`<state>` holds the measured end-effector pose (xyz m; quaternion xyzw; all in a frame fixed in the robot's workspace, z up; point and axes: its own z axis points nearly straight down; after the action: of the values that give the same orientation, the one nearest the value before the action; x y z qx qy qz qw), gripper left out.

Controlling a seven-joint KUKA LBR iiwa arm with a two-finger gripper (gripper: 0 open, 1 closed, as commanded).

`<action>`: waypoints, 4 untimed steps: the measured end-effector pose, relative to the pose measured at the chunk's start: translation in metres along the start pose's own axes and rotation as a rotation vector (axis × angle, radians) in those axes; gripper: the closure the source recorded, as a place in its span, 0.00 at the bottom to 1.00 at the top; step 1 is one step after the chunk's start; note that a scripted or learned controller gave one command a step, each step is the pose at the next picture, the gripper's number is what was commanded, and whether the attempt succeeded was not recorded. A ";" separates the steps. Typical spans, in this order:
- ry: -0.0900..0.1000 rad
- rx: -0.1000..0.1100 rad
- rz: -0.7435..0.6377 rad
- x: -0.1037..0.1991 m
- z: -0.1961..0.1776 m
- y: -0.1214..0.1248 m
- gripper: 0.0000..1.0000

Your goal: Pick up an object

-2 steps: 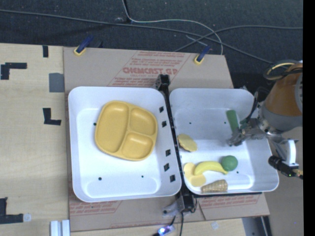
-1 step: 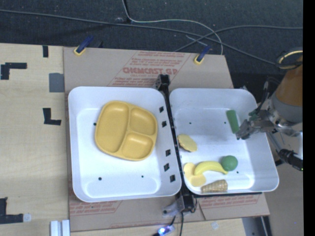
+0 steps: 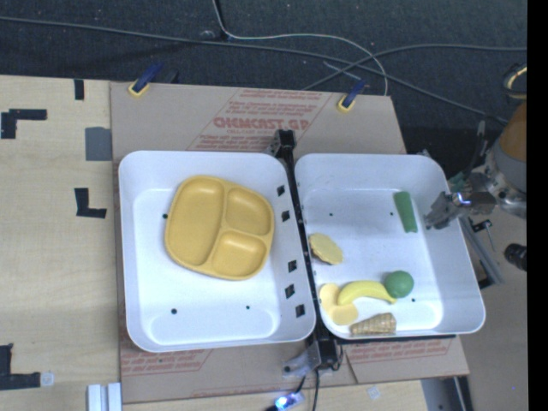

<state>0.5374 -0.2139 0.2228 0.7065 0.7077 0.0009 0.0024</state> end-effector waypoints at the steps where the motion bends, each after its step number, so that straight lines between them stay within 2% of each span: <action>1: 0.003 0.006 -0.004 0.056 0.004 -0.003 1.00; 2: 0.004 0.006 -0.005 0.110 0.011 0.013 1.00; 4: 0.004 0.006 -0.005 0.212 -0.007 0.031 1.00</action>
<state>0.5676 -0.0020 0.2295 0.7046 0.7096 0.0003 -0.0008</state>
